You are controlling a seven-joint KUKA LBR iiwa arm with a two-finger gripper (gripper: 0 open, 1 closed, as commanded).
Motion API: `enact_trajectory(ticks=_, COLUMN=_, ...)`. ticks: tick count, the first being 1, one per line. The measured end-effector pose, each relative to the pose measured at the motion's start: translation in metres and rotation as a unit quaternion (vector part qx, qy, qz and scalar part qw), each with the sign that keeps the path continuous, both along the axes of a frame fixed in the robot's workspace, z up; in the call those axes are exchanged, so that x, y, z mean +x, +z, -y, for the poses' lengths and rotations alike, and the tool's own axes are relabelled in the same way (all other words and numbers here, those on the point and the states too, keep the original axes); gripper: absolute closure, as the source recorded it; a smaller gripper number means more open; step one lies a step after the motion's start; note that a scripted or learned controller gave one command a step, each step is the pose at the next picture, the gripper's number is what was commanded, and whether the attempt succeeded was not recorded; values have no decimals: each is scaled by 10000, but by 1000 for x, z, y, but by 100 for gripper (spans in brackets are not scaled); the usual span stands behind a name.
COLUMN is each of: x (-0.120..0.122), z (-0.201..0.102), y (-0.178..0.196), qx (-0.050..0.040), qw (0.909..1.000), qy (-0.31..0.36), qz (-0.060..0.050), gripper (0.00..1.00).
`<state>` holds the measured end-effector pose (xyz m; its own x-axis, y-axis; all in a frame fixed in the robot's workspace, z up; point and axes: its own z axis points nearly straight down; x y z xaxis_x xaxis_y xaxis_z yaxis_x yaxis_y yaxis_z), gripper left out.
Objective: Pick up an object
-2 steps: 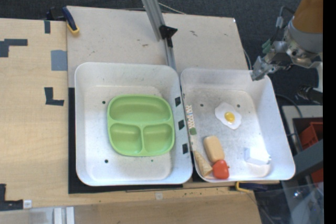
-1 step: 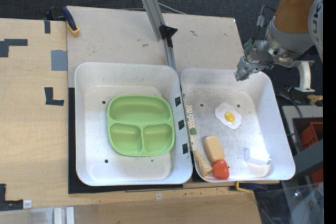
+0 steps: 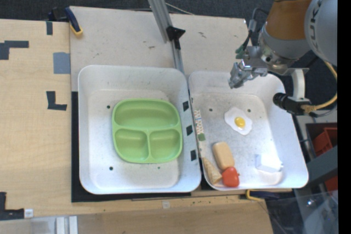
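- Tomato, bread piece and pale item: near edge of right bin.
- Fried egg: mid-bin, untouched.
- Green tray: left bin.
- Gripper: above right bin's far rim, carrying nothing; finger spacing unclear.

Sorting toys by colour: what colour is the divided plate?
Light green plate, seen from the camera view, in the left bin.

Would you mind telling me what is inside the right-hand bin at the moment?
The right-hand bin holds a fried egg, a bread piece, a tomato and a pale object I cannot identify. The bin floor beneath them is covered.
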<state>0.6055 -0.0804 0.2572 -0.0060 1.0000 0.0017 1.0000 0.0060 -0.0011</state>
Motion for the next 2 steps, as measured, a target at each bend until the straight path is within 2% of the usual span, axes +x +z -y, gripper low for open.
enact_trajectory(ticks=1, x=-5, z=-58, y=-17, qx=-3, qw=10000, qy=6, qz=-14, gripper=100)
enact_trajectory(ticks=2, x=-6, z=-117, y=-13, qx=1, qw=10000, qy=12, qz=-2, gripper=100)
